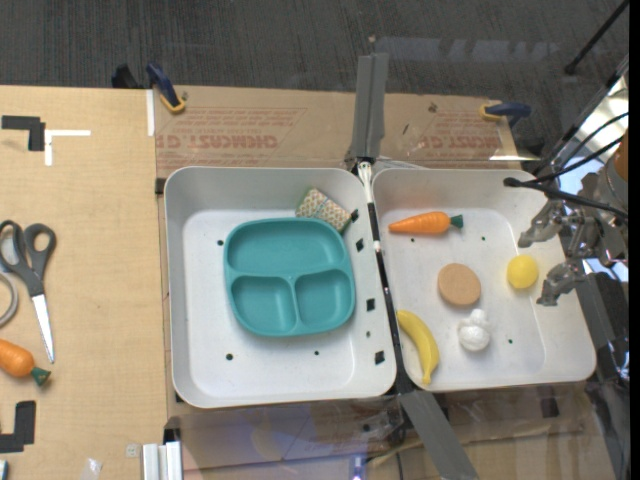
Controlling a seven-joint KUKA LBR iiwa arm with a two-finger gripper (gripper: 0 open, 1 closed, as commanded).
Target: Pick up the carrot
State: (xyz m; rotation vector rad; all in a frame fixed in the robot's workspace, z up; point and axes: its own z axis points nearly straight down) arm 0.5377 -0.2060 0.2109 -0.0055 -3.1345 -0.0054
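The gripper (555, 258) hangs over the right edge of the right bin (560, 363), its two fingers (538, 230) spread apart with nothing between them. One finger sits toward the bin's far right side, the other nearer the middle of that right edge. Just beside the fingers, inside the bin, lies a small yellow lemon (521, 272), close to the right wall and apart from the metal.

The carrot (424, 224) lies on the floor of the right bin near its far edge, closer to the left wall, with the orange tip pointing left and the green stub pointing right. It is well apart from the gripper.

In the middle of the same bin rests a round tan cookie-like disc (459, 284). Nearer the front edge sits a small white garlic-like piece (474, 334), and a banana (420, 342) curves along the front left corner.

The left bin (190, 358) holds a teal divided plate (291, 275) at its centre, with a patterned sponge (324, 207) against the plate's far right corner.

On the bench to the left of the bins lie scissors (32, 273) and, near the bench's left edge, a second carrot (17, 360).
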